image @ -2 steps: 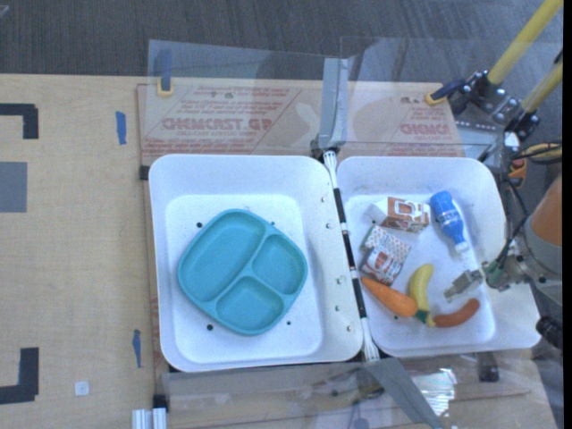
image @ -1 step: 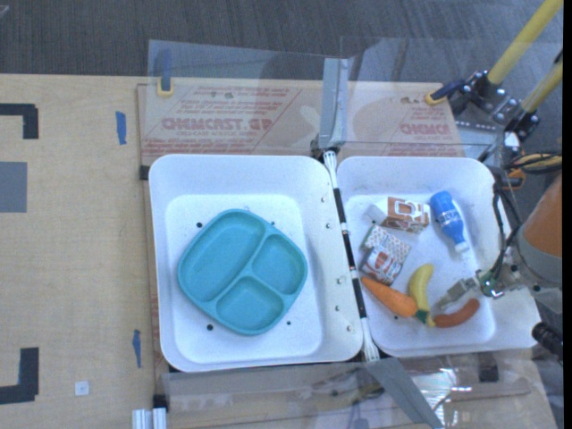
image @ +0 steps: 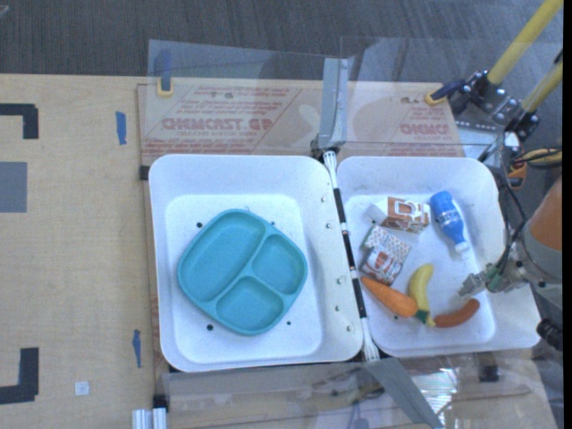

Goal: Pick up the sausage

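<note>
The gripper (image: pixel 478 283) hangs low in the right bin (image: pixel 508 332), and I cannot tell how its fingers stand. One sausage (image: pixel 457 315) lies just below it, on the bin floor, not between the fingers. To the left of the fingers are one banana (image: pixel 419 285) and one carrot (image: pixel 390 297), and the banana's lower tip meets the sausage's left end. Farther left and up lie two small packets (image: pixel 386 252). Above the fingers lies one blue bottle (image: pixel 448 219). The left bin (image: pixel 170 184) holds one teal plate (image: pixel 242 271) with three compartments.
</note>
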Available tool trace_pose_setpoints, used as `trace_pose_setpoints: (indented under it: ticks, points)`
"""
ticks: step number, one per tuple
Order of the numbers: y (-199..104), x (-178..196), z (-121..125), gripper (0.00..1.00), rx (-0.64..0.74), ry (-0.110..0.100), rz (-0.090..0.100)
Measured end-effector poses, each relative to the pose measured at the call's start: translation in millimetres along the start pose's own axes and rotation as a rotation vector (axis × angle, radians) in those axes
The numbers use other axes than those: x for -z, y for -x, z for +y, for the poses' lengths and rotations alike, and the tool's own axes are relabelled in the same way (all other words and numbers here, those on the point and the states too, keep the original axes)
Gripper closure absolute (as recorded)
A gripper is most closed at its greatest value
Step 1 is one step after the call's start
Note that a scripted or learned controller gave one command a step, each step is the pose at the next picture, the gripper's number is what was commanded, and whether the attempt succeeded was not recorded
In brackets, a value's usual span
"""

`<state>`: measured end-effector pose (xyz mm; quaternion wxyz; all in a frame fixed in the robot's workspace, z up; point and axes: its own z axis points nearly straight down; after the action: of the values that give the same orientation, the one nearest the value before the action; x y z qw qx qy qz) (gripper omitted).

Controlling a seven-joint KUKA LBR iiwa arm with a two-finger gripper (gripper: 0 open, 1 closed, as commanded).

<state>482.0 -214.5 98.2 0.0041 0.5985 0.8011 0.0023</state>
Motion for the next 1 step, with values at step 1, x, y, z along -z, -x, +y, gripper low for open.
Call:
trace_pose_setpoints:
  ticks: [1]
  points:
    - [-0.3, -0.1, 0.2, 0.00, 0.001, 0.000, 0.000]
